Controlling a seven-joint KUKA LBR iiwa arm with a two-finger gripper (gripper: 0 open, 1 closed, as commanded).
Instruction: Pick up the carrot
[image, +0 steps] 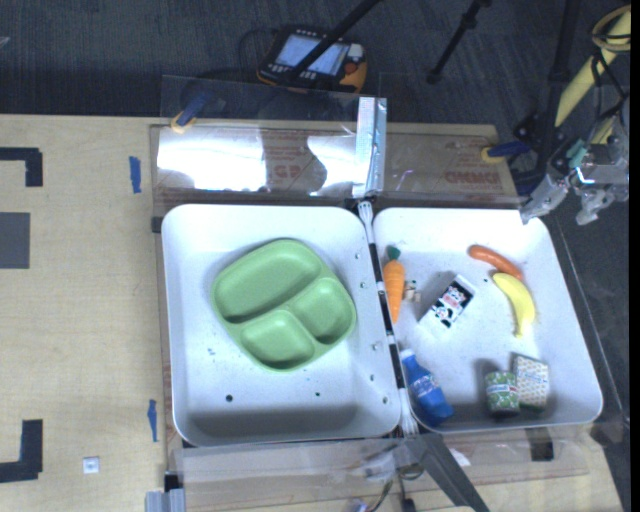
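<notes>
1 fixed camera | above bench, looking down at a slant | both white bins fill centre frame: left bin (190, 300), right bin (570, 330) | arm enters at upper right

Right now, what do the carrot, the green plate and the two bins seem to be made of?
The carrot looks like moulded toy plastic: even orange, smooth, with a green top. The green plate seems matte plastic, one flat colour with soft rounded compartments. The left bin and right bin look like thin glossy white plastic, though painted metal is possible.
</notes>
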